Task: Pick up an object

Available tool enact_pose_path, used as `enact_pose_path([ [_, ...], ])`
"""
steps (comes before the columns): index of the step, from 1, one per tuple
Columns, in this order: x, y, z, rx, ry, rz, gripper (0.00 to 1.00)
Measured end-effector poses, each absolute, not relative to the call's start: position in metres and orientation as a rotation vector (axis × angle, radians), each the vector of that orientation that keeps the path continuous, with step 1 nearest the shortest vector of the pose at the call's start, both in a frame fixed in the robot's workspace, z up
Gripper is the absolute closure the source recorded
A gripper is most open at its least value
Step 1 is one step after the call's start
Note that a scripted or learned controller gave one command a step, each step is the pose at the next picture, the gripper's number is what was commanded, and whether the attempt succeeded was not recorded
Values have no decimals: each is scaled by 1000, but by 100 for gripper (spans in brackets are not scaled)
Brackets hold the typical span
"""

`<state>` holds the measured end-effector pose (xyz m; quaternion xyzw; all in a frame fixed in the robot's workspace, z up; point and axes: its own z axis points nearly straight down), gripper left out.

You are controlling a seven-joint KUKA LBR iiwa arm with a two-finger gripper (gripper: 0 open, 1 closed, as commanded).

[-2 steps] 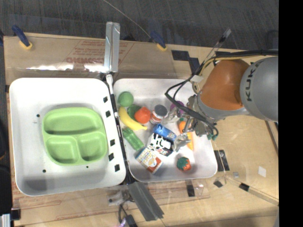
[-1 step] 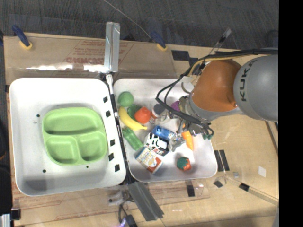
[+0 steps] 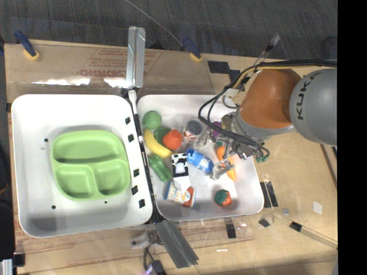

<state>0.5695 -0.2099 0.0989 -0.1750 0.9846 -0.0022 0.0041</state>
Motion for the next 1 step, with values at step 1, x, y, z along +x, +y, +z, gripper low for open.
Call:
enact_pose_path([
  [1, 527, -130, 95, -503, 3090, -11, 0],
])
